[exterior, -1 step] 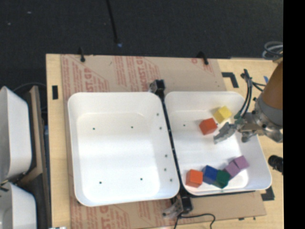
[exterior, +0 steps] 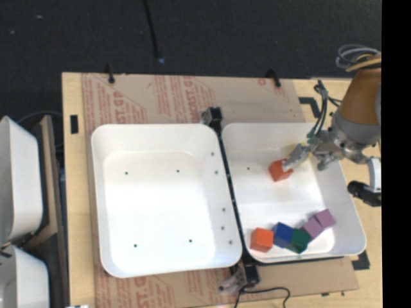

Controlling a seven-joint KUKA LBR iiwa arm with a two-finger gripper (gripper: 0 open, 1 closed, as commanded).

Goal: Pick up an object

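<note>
Near the front edge of the right bin (exterior: 334, 191) lay a row of blocks: an orange block (exterior: 261, 239), a blue block (exterior: 282, 235), a green block (exterior: 299, 240) and two purple blocks (exterior: 319, 222). Farther back, a red block (exterior: 279, 171) sat tilted, touching the gripper (exterior: 294, 158). Whether the claw was spread or pinching could not be told.

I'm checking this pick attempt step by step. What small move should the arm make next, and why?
Probably a slight lift to test the grip. The tool sits right at the upper edge of the red block in the right bin, apart from the cluster of blocks along the near wall. Whether the block is actually between its fingers is unclear, so a small rise would show it.
</note>
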